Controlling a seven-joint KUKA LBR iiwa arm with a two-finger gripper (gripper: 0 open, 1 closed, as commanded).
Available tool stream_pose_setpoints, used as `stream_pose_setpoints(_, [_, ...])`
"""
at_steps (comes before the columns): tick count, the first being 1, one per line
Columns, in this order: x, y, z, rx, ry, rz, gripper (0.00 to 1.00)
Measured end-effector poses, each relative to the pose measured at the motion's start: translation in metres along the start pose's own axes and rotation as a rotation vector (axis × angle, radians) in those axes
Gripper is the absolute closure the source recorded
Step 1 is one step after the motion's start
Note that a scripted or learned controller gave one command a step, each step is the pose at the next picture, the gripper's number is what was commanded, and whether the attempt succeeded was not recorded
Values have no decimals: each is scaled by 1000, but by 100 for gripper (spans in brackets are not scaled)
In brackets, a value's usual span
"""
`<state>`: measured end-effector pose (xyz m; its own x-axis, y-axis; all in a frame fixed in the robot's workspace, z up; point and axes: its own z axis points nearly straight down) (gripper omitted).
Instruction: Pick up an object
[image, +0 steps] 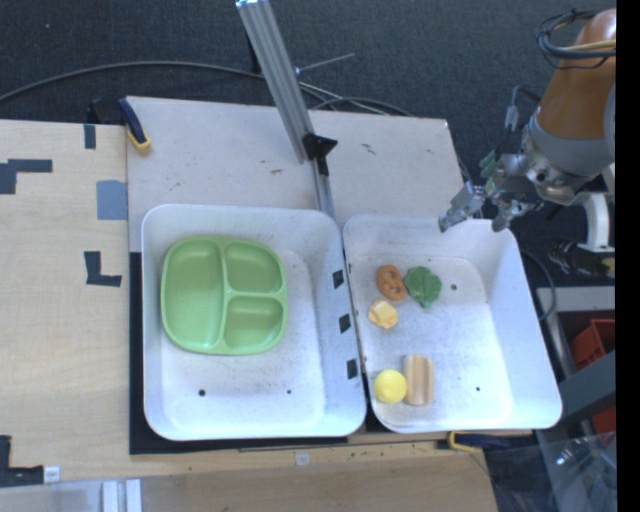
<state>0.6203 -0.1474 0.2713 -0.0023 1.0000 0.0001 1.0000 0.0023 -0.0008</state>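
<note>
Seemingly light, stiff toy foods are seen mid-right: a hotdog (417, 380) might be gripped across its narrow sides. Whether the gripper (478, 208), upper right, is open cannot be told.

Grey arm (565, 140) with orange band, black cables looped above.

You see even, diffuse overhead light: the two shallow white plastic bins (335, 300) read bright without glare, shadows stay soft, and fine detail is slightly blurred.
</note>
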Motion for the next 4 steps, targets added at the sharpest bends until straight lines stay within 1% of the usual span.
stream_pose_setpoints(1, [0,0,0,0,0,-1,0])
stream_pose_setpoints(2, [0,0,43,4,-1,1,0])
stream_pose_setpoints(3, [-2,-1,108,7,0,0,0])
stream_pose_setpoints(4, [-2,-6,153,6,0,0,0])
